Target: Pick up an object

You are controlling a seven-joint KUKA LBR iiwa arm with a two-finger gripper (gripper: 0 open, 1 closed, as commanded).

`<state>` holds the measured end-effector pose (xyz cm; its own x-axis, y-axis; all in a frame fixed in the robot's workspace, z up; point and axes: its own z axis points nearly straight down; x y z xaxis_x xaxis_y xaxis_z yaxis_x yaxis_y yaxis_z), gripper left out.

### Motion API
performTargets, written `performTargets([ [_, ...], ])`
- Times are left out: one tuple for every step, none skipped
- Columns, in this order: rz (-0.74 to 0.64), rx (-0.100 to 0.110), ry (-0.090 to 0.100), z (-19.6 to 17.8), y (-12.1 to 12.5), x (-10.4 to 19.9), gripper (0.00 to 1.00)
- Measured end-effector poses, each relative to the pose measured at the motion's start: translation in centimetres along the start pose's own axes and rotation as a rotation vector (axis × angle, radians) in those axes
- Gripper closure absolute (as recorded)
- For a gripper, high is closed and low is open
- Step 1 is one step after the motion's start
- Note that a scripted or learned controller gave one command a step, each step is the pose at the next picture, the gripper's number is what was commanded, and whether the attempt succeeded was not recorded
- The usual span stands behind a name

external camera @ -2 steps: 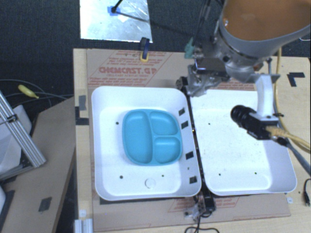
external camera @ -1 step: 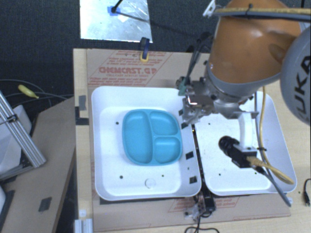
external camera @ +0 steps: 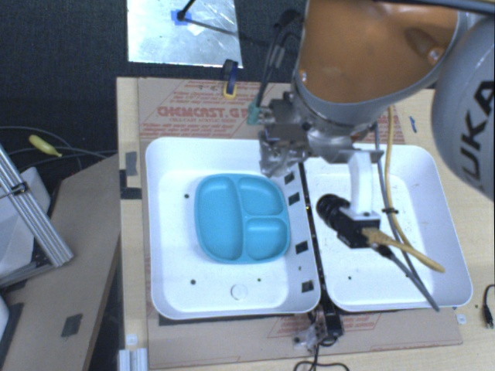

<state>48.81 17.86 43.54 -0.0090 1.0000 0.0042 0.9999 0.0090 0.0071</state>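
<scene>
From the overhead camera view, I see the blue divided tray [external camera: 241, 217] lying flat in the left bin [external camera: 174, 207], its long axis running roughly up-left to down-right. My pincer [external camera: 272, 159] hangs at the bin's far right corner, just beyond the tray's upper right rim, so the tray lies down and to the left of it. I cannot tell how the pincer is set, since the wrist housing blocks it. I judge the tray's near rim the likeliest hold.

divided plate [external camera: 241, 218] in left bin [external camera: 170, 207] | right bin [external camera: 433, 230] beside it
</scene>
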Motion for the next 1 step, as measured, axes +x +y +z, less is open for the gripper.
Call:
performTargets([
  [0.013, 0.006, -0.005, 1.77, 0.58, -5.12, 1.00],
])
